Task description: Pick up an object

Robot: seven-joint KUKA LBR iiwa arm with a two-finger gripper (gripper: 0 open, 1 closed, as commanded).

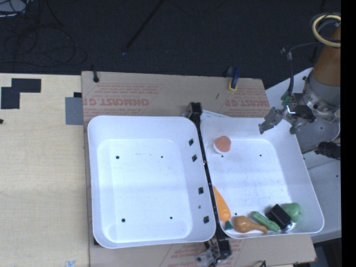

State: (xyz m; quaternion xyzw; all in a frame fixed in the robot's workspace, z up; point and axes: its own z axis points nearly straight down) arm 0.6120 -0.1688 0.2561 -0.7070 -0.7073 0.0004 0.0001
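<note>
Objects to pick: five toy pieces are lying in the right bin [311, 202], four crowded at the lower right of the frame and one alone at upper centre-right.
Orange carrot-shaped piece [222, 204]: it is lying against the bin's left wall near the bottom of the frame, long axis running from upper left to lower right, thin tip pointing up-left.
Tan gourd-shaped piece [245, 223]: it is sitting in the lower corner, just right of the carrot's thick end, long axis close to level across the frame.
Green pod-like piece [265, 221]: it is lying slantwise just beside the gourd, touching or nearly touching it; which, I cannot tell.
Black block [278, 215]: it is resting over the right end of the green piece.
Green rounded piece [291, 209]: it is sitting at the black block's right, near the bin's lower right rim.
Pink round piece [222, 144]: it is sitting apart from the rest near the bin's upper left corner, with no long axis to line up on.
Left bin [100, 149]: it is lying alongside, to the left of the frame's centre.
Gripper [278, 117]: it is hanging at the upper right of the frame, above the right bin's far rim, holding nothing.
Deciding relation: the pink piece is lying to the left and a little below the gripper in the frame and looks the nearest; the cluster is lying well apart, straight down the frame.
</note>
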